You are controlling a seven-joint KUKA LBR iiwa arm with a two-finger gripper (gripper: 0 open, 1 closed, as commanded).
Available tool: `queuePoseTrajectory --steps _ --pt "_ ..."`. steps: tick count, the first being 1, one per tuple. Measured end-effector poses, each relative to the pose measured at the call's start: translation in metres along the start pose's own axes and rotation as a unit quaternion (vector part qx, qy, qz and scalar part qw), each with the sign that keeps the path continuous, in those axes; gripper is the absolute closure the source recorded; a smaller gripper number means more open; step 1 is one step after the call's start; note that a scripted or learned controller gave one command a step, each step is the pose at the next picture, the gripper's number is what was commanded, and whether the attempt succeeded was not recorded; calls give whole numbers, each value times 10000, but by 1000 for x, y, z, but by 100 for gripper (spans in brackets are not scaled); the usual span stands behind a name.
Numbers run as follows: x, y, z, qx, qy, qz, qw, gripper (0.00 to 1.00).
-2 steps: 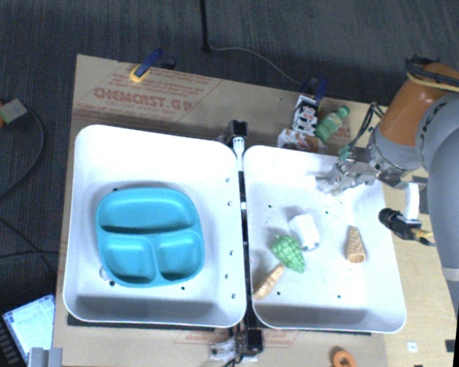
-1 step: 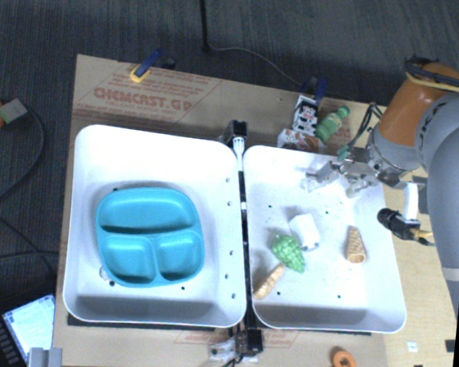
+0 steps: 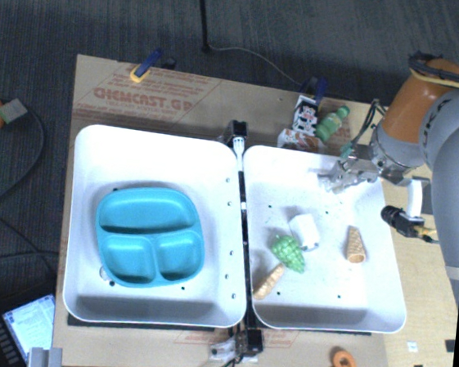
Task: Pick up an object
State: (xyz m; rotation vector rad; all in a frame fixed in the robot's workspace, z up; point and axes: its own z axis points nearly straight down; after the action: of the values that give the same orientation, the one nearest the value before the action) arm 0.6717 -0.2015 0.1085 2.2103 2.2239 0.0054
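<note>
Pincer [image 3: 339, 176] above right bin's [image 3: 379, 319] far corner

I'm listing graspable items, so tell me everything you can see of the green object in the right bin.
The green object is a small, bumpy, bright green piece, plastic-looking, like toy grapes or a vegetable. It lies flat on the floor of the right bin, near the middle. A white cylinder sits just behind it and a tan stick-like piece lies at its front-left; both look close enough to touch it.

A blue tray [image 3: 151, 236] is seen in a white bin [image 3: 93, 155]; a green toy [image 3: 288, 252] and tan cone [image 3: 357, 245] are shown.
</note>
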Motion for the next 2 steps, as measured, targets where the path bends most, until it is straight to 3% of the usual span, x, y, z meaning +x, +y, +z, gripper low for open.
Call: queuePoseTrajectory --steps 1,2 --pt "0 0 0 3 -1 0 10000 0" --pt "48 -2 21 12 -6 25 10000 0"
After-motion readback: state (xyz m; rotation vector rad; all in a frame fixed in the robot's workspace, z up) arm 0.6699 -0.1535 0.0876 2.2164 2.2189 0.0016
